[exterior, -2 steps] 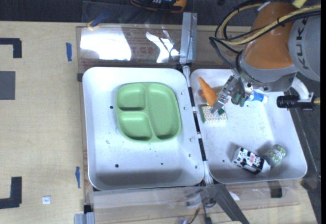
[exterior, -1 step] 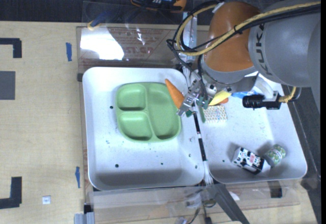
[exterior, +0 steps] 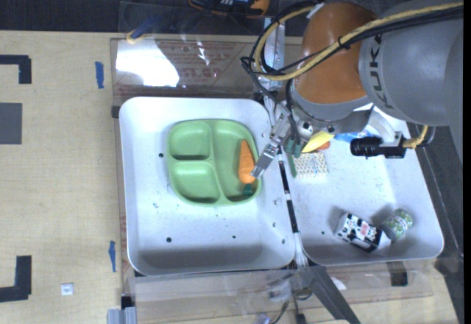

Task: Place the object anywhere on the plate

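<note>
A green plate point(exterior: 193, 159) with three compartments lies in the left white bin point(exterior: 147, 227). An orange carrot point(exterior: 245, 160) lies in the plate's right compartment, its blue-green tip toward the near rim. My gripper point(exterior: 263, 161) hangs over the plate's right edge, its grey fingers point(exterior: 266, 156) just beside the carrot's near end. The fingers stand slightly apart and the carrot is not between them.
In the right bin point(exterior: 412, 241) lie a black-and-white patterned box point(exterior: 357, 230), a small green-grey can point(exterior: 397, 222), a speckled card point(exterior: 310, 165) and a yellow piece point(exterior: 318, 142) under the arm. The bins' shared wall point(exterior: 288, 205) runs just right of the plate.
</note>
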Motion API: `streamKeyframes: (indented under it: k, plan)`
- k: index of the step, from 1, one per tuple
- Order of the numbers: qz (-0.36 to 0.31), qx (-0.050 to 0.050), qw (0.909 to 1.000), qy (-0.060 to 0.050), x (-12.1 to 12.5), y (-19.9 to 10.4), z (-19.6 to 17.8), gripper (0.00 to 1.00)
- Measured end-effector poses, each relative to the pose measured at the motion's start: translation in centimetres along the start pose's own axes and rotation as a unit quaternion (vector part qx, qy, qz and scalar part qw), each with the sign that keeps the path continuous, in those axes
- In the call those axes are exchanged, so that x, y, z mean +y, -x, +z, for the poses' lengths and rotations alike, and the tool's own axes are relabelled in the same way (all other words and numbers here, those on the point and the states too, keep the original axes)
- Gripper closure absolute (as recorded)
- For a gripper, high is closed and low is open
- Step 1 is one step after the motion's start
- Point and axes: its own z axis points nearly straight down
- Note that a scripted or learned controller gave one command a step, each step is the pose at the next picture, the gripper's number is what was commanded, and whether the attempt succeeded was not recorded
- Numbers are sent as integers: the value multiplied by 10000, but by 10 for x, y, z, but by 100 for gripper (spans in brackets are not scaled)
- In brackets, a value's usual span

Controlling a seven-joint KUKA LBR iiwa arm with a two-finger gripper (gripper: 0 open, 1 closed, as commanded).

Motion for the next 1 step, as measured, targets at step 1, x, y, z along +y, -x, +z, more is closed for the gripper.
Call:
streamKeyframes:
  k: [1]
  plan:
    - [758,-8,9971,-3,26,-2,-78,0]
